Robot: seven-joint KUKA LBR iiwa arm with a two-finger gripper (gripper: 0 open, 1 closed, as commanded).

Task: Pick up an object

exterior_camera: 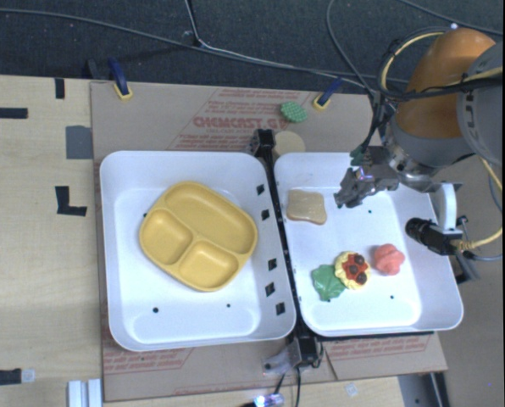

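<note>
1. Two shallow white plastic bins sit side by side on a brown cardboard sheet: the left bin and the right bin.
2. A yellow three-compartment plastic tray lies tilted in the left bin.
3. The grey arm's dark gripper hangs over the right bin's upper part (whether the claw is released or clenched, I cannot tell); nothing shows in its grasp.
4. A flat tan toast-shaped slice lies just left of the gripper, apart from it.
5. Lower down lie a round red toy, a yellow-and-red knobbly piece, touching a green leafy piece.
</note>
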